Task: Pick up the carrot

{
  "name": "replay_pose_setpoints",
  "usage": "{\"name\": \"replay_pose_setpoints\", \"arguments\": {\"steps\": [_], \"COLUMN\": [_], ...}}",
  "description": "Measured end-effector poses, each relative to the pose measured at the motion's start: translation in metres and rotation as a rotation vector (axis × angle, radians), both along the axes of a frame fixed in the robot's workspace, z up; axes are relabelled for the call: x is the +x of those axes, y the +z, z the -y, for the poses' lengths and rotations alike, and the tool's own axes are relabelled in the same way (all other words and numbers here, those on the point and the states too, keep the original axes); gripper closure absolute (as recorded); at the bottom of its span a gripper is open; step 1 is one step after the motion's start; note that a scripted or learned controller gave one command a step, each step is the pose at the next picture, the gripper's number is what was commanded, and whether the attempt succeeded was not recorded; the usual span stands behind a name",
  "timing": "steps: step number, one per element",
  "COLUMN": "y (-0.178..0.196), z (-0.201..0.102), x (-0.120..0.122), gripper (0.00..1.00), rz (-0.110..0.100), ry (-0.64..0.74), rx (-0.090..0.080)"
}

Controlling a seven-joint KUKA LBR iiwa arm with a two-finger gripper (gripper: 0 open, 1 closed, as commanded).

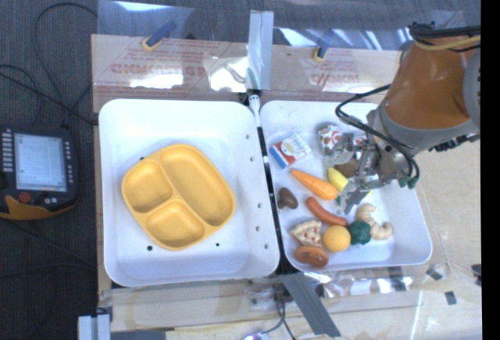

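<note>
Carrot (314, 184): an orange, tapered toy carrot, laid flat on the floor of the right-hand bin (406, 252). It is set diagonally, nearer the bin's left edge than its right, roughly midway between far and near edges.

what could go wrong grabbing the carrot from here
The carrot lies packed among other toy food: a yellow piece touches its right end and a red sausage lies just below. The gripper sits at that crowded end, so it may well pinch or shove a neighbour instead. The carrot also tapers, so a grip near the tip might slip.
</note>
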State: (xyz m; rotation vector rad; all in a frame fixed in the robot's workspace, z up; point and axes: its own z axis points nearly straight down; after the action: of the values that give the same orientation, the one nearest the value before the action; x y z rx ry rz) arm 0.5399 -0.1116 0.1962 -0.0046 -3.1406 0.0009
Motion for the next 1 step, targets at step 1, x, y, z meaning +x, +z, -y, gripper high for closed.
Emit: {"name": "replay_pose_setpoints", "arguments": {"steps": [1], "y": [-0.0945], "z": [-0.0071], "x": [0.0111], "gripper": [0.00], "rz": [0.006], "ry": [-0.024], "rx": [0.000]}}
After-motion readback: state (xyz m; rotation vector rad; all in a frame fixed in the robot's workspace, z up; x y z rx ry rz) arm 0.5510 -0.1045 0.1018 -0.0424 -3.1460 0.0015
